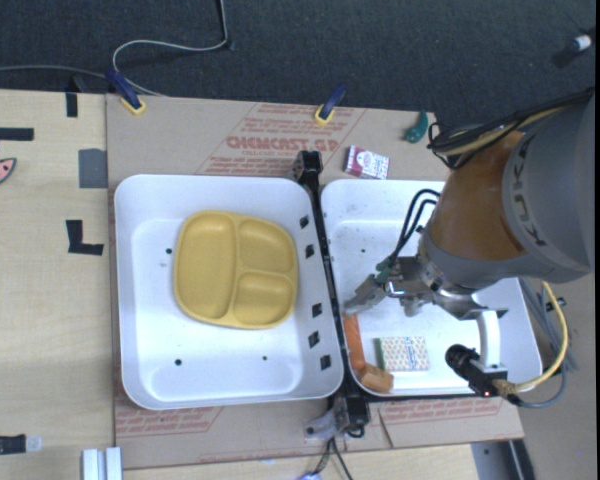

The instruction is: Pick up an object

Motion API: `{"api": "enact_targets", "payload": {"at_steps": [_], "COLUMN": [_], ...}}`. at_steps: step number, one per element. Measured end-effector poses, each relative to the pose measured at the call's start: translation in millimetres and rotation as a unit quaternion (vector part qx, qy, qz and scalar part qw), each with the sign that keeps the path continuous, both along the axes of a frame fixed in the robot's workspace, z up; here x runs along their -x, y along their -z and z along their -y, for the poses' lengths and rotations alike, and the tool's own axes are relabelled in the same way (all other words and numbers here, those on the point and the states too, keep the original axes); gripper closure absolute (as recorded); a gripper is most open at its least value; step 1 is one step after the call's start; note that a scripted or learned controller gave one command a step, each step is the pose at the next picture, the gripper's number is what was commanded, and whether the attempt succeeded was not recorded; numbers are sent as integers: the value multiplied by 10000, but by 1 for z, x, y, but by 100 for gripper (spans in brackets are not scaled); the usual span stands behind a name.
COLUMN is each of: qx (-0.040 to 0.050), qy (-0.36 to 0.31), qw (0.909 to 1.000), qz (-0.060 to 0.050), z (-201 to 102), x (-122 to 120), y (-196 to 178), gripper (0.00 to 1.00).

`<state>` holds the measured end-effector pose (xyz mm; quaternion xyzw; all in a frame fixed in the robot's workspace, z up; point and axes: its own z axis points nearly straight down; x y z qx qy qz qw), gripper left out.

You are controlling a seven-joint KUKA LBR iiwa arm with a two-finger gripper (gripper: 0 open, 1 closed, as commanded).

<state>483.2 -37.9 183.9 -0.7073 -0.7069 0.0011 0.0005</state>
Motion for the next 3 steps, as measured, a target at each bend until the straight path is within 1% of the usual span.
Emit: {"api": "enact_targets", "payload": {"at_steps": [1, 2, 3], "qx": [-1, 2, 6], "qy": [-8, -8, -6], "qw": [10000, 10000, 10000], "qz": [4, -7, -7], "z": [-9, -9, -9], "x": [-59, -59, -59], "y": [0, -9, -9], "gripper": [0, 100, 0]}}
